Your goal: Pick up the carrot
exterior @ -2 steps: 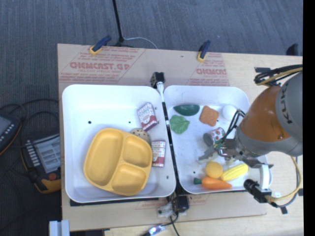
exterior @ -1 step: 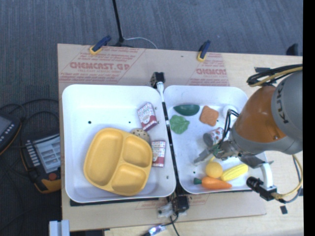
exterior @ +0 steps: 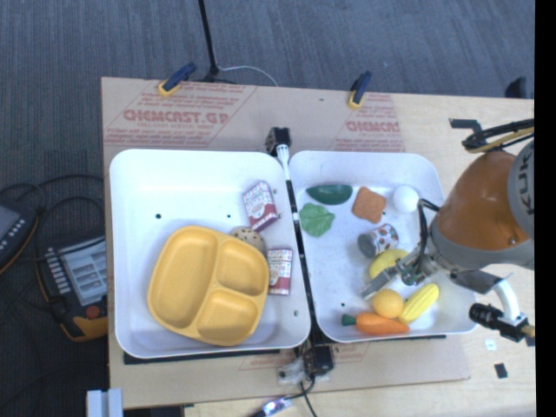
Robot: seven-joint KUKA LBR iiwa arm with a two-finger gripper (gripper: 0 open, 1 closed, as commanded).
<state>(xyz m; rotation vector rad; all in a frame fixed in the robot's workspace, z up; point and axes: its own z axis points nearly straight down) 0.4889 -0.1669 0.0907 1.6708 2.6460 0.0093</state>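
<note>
The carrot [exterior: 381, 324] lies at the near edge of the right bin [exterior: 434, 176], with nothing of mine around it.

My gripper [exterior: 398, 276] hangs just above it, over the lemon [exterior: 388, 303], corn [exterior: 420, 301] and a yellow piece [exterior: 385, 263]; its fingers look slightly spread, though the view is too blurred for me to be sure. A can [exterior: 379, 238] stands just beyond. The left bin [exterior: 130, 233] carries a yellow tray [exterior: 208, 283].

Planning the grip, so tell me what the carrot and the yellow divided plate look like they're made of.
Carrot: probably moulded plastic toy food, given its smooth, even orange body and green tip. Yellow plate: likely hard plastic, with a uniform colour and soft sheen on rounded rims.
</note>
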